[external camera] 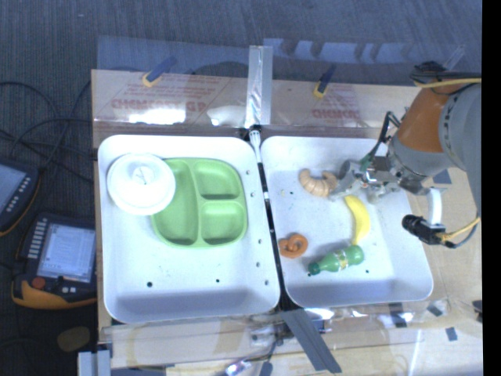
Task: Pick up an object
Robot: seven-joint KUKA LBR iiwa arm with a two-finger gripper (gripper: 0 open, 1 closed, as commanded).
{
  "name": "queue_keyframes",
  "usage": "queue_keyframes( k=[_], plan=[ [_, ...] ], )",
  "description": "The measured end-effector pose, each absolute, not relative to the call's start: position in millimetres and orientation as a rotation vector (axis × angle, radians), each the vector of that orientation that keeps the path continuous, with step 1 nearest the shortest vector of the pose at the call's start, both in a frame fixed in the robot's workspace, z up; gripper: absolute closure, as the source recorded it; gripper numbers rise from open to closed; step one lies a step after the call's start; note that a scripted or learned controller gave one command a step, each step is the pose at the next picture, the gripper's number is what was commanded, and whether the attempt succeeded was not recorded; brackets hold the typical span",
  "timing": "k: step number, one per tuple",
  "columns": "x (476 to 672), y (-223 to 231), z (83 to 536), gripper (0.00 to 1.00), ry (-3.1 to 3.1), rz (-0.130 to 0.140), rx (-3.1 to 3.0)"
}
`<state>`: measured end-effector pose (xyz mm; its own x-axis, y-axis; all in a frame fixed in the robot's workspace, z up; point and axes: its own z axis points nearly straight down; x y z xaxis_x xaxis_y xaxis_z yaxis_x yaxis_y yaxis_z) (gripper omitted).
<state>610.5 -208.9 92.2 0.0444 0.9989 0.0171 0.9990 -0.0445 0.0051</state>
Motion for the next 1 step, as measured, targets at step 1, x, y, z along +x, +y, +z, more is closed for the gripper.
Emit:
queue_keyframes(
  k=[1],
  plan=[
    [610.9,-212.7,99.7,1.00,-2.178,-0.016,-2.274]
  ],
)
